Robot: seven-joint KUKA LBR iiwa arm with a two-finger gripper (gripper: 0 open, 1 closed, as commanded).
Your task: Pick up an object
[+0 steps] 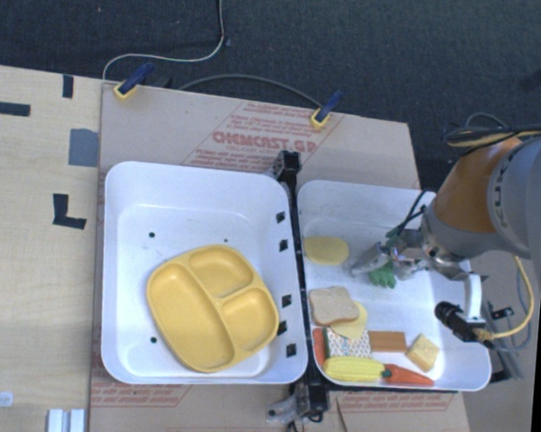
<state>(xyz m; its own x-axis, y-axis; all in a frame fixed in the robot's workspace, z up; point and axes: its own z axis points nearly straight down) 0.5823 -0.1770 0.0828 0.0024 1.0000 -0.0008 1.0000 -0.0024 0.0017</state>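
Note:
My gripper [381, 264] hangs low over the middle of the right bin [366, 202], reaching in from the right. A small green toy [384, 278], like broccoli, lies right under its tip; whether it sits between the fingers I cannot make out. Just left of the gripper lies a pale yellow round piece [326, 251]. Toward the bin's front lie a bread slice [334, 305], a waffle-patterned square [349, 342], a corn cob [354, 367], a carrot [408, 374], a brown block [387, 341] and a cheese wedge [423, 352].
The left bin [131, 198] holds a yellow divided plate [211, 305]. A black divider with clips [287, 249] runs between the bins. Cables [487, 323] hang by the arm at the right bin's right edge.

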